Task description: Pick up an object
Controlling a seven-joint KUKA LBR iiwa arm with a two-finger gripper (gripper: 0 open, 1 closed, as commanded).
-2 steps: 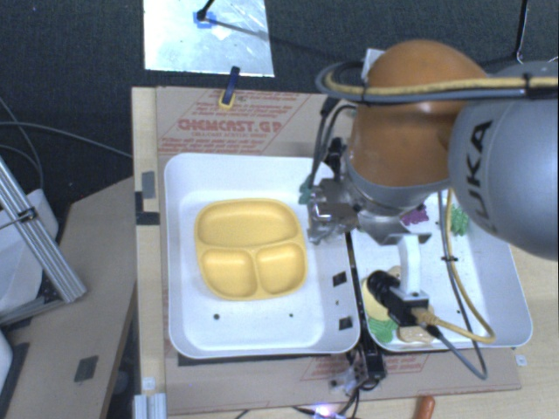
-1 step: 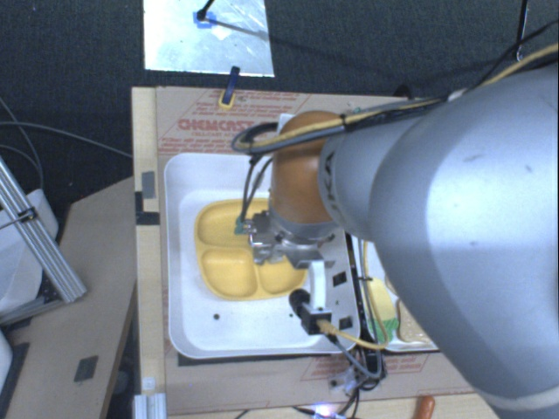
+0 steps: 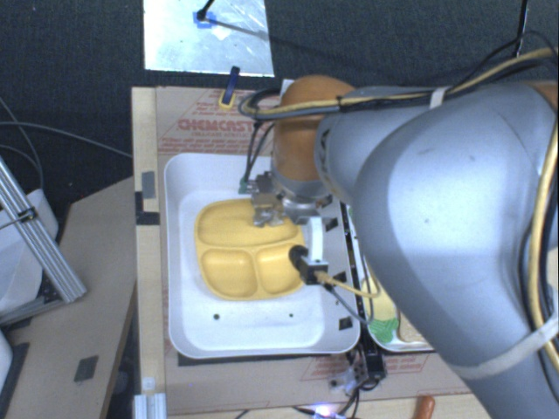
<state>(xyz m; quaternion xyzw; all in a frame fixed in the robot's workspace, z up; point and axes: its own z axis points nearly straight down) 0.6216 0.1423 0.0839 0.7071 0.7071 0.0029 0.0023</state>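
Big grey arm [image 3: 454, 234] reaching in from the right, orange band [image 3: 297, 138] just above the wrist. Gripper [image 3: 266, 212] low over the left white bin [image 3: 253, 330], right at the top edge of a yellow tray [image 3: 240, 251]. Yellow tray lying flat in the middle of that bin, split into three little sections. Cannot tell if the gripper is apart or together; too small and partly hidden by the wrist. Nothing seen lifted. Green thing [image 3: 384, 328] peeking out in the right bin [image 3: 410, 346], mostly covered by the arm.
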